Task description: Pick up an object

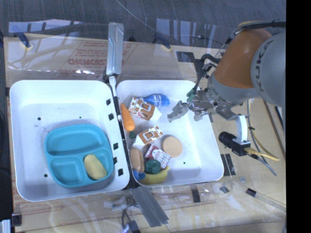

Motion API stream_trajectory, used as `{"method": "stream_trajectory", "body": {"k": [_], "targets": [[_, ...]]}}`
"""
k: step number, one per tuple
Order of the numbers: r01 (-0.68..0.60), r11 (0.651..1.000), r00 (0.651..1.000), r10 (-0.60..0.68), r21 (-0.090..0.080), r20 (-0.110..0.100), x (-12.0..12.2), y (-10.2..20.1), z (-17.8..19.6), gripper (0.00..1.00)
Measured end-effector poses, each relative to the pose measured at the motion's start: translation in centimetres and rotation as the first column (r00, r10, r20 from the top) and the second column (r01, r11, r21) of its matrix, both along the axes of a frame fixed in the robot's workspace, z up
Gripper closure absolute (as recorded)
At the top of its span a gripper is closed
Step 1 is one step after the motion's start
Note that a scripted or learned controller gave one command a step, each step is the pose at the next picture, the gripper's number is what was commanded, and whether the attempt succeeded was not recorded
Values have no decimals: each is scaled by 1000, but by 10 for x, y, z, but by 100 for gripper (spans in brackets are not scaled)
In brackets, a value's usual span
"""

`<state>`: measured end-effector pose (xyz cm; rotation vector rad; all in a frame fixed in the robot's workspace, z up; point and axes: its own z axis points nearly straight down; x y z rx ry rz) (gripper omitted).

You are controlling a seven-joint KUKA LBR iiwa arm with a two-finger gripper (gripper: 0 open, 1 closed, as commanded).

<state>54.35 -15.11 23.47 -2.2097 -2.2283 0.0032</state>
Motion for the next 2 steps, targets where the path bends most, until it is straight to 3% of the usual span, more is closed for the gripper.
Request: {"method": "stream_trajectory", "body": {"k": [1, 2], "targets": [[38, 999, 999, -38, 2, -9, -31, 0, -106, 0], [-87, 996, 996, 87, -5, 25, -59, -2, -134, 0]]}}
